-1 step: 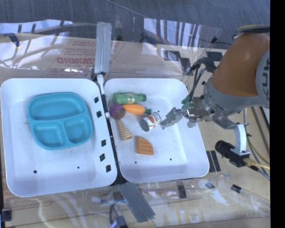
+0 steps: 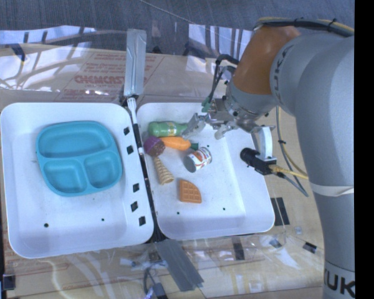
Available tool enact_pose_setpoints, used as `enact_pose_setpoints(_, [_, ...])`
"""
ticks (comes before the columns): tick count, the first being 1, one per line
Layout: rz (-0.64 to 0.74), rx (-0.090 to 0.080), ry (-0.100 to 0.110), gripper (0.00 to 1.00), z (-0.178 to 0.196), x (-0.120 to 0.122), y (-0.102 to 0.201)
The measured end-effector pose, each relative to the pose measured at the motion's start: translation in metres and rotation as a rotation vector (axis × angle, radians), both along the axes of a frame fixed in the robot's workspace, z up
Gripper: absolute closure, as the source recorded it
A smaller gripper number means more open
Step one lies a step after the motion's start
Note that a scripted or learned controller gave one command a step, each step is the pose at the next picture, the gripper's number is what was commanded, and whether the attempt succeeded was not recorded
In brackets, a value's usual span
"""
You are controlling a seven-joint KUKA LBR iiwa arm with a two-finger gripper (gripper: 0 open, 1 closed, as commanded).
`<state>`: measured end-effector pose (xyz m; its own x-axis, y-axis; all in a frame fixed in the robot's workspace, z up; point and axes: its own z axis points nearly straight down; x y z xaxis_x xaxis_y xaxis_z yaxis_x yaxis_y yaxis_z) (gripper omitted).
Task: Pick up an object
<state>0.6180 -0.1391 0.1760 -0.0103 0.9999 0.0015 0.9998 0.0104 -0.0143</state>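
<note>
Hovering over the right bin, the pincer is hanging just beside the bottle, whose long axis is running straight away from it; whether its tips are spread or pressed together cannot be told. The carrot is lying just below.

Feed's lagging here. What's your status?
Gripper above right bin, nothing visibly held. Green bottle, carrot, can crowded beneath.

Toy carrot in right bin
</note>
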Motion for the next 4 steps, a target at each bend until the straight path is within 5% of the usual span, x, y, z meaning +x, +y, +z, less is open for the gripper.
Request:
enact_pose_setpoints(1, [-0.002,-0.007,-0.043,0.0,-0.056,-0.03,0.018])
enact_pose_setpoints(2, [-0.003,-0.003,-0.014,0.0,-0.083,-0.045,-0.014])
enact_pose_setpoints(3, [0.003,-0.002,-0.012,1.0,-0.074,-0.045,-0.013])
enact_pose_setpoints(4, [0.003,-0.002,-0.012,0.0,-0.074,-0.045,-0.013])
